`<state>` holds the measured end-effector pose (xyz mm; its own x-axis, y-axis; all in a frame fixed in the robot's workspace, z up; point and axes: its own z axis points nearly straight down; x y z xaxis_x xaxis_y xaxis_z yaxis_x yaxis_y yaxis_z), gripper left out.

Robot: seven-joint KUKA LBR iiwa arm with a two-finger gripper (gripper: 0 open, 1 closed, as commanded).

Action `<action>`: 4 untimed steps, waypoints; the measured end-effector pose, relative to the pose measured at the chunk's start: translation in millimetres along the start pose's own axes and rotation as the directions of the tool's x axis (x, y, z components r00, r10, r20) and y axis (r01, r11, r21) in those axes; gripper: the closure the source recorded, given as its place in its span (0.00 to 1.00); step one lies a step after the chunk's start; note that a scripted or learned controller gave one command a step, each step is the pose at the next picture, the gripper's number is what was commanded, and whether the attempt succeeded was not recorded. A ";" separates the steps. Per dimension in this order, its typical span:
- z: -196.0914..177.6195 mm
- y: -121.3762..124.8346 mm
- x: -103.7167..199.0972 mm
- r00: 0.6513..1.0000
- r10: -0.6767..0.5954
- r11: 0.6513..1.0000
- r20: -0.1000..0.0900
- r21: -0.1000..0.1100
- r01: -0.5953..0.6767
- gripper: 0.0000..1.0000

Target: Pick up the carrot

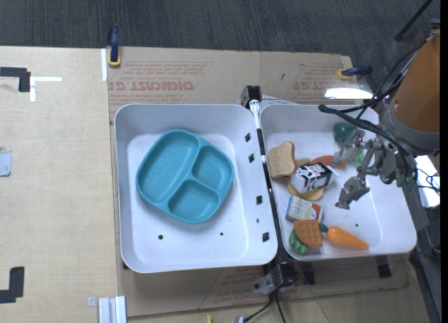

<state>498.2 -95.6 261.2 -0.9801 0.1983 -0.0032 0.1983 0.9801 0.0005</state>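
The carrot (346, 238), orange with a green top, lies flat near the front of the right bin (392, 216), its tip pointing right. My gripper (348, 174) hangs over the middle of that bin, behind the carrot and apart from it. Its fingers (348, 194) stand open, with bare white bin floor showing between them.
Left of the carrot sit a waffle (307, 232), a green piece (297, 244) and a small carton (302, 209). A bread slice (281, 158), a black-and-white box (311, 176), an orange piece (323, 161) and a teal piece (343, 131) lie further back. A blue divided plate (185, 175) sits in the left bin (133, 237).
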 end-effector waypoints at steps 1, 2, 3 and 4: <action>83.0 -30.7 13.0 0.943 -0.333 0.943 0.000 -0.001 0.333 0.00; 19.6 -14.7 4.1 0.779 -0.627 0.779 0.006 0.002 0.627 0.00; -43.7 -38.5 -0.5 0.538 -0.843 0.538 0.008 0.004 0.843 0.00; 23.6 -36.4 7.0 0.138 -0.990 0.138 0.004 -0.001 0.990 0.00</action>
<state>484.2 -129.9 237.6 -0.3316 -0.9434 -0.0046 -0.9434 0.3316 -0.0024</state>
